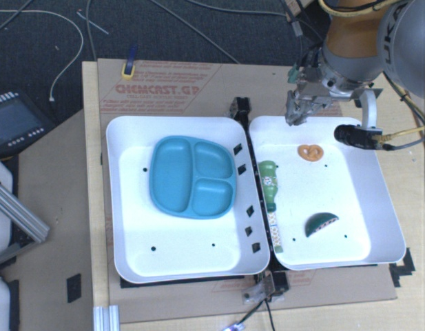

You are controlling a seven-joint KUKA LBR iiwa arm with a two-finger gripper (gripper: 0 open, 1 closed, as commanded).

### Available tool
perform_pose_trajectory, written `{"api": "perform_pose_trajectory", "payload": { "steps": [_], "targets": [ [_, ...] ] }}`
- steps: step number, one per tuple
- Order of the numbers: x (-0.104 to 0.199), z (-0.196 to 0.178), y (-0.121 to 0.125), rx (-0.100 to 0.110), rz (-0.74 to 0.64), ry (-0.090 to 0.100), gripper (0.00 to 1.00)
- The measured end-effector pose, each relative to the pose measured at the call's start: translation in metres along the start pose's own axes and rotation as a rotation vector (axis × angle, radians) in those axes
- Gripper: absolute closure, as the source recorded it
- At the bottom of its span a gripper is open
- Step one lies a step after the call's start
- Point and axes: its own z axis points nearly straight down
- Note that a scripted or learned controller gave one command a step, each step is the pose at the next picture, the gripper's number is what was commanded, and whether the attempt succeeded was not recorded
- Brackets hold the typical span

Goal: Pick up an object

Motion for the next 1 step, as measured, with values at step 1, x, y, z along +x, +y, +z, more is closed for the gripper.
{"api": "perform_pose_trajectory", "payload": {
  "steps": [1],
  "targets": [
    [0.0639,0.0123,0.0010,0.001,-0.002,0.001,1.00]
  ]
}}
